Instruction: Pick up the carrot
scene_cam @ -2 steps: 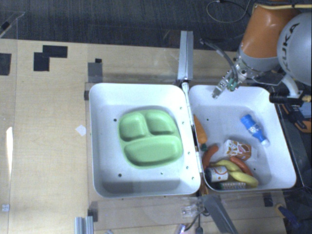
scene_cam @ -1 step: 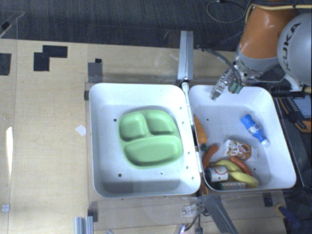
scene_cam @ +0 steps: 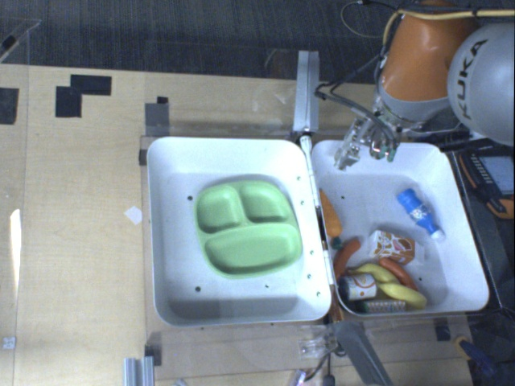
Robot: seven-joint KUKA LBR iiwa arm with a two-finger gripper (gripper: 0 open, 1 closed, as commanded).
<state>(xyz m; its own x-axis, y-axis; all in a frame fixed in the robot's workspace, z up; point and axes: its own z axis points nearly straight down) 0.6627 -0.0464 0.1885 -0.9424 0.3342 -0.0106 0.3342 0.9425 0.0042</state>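
On the desk (scene_cam: 80,240) the left bin (scene_cam: 173,296) carries a green tray (scene_cam: 248,225), while the carrot (scene_cam: 329,215) lies tight against the right bin's (scene_cam: 459,215) left wall, leaving little finger room, and the hand (scene_cam: 366,145) hovers open and empty above the far rim.

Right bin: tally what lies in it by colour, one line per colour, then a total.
Orange: 1, the carrot along the left wall
Blue: 1, the bottle
Red: 2, the sausage and the second sausage
Yellow: 1, the banana
White printed: 1, the packet
Dark: 1, the can
Total: 7
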